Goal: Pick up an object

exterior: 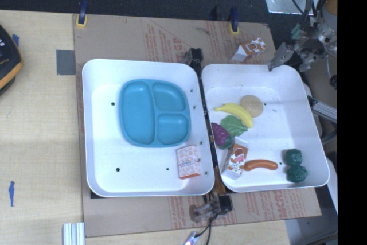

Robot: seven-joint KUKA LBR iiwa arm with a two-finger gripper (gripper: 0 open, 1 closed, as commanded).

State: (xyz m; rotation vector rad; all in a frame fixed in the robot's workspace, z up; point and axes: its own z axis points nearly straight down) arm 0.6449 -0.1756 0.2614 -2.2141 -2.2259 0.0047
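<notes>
The right bin point(287, 94) holds a yellow banana point(234, 112), a beige round piece point(251, 104), a green leafy toy point(234, 125), a purple toy point(221, 135), a small red-and-white carton point(236, 159), a sausage point(261, 165) and two dark green lumps point(295, 164). In the left bin point(97, 123) lie a blue divided plate point(153, 112) and a small pink packet point(188, 161). My gripper point(285, 56) hangs above the far right corner of the right bin, away from all the toys.
Another small carton point(250, 49) lies on the cardboard behind the right bin. Clamps point(81, 13) pin the cardboard at the back. A yellow-and-black device point(7, 60) sits at the far left edge of the bench.
</notes>
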